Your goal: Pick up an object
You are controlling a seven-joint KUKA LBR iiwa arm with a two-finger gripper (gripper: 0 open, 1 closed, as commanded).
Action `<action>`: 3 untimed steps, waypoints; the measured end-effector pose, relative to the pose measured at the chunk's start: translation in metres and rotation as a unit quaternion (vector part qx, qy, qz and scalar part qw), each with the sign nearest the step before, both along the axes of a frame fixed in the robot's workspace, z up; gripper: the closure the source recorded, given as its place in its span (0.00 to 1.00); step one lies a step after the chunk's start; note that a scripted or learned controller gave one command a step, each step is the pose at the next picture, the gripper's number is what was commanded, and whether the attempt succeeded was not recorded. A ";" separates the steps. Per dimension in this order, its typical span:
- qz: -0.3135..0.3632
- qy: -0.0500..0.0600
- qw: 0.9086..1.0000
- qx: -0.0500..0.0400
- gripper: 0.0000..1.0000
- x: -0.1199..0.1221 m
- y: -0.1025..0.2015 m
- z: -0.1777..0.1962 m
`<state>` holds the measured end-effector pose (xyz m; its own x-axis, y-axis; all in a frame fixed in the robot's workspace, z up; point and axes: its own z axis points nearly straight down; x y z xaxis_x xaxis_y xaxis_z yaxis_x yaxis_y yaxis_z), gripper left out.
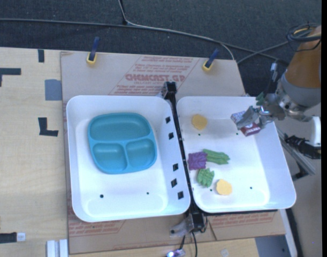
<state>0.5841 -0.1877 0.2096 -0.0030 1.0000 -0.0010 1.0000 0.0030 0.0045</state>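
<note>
Left bin (83, 159): 1 blue divided plate (122, 142), stiff, probably awkward to pinch. Right bin (270, 165): 5 small, likely light toys: green piece (217, 156), purple piece (196, 160), green cluster (205, 177), 2 yellow discs (199, 122) (223, 187). The knobbly pieces look easiest, taken across their narrow width. Claw (248, 119) hovers at the right bin's far right; its opening and any load cannot be told.

I read red lettering on the cardboard sheet (152, 74) beneath the bins; it appeared to spell "CHEMCAST GP". Its smaller lines were illegible to me.
</note>
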 end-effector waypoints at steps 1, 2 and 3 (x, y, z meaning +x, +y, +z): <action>-0.001 0.002 1.000 0.001 1.00 0.000 0.001 0.003; 0.001 0.003 1.000 0.001 1.00 -0.001 0.046 0.007; 0.002 0.003 1.000 0.001 1.00 0.007 0.093 0.011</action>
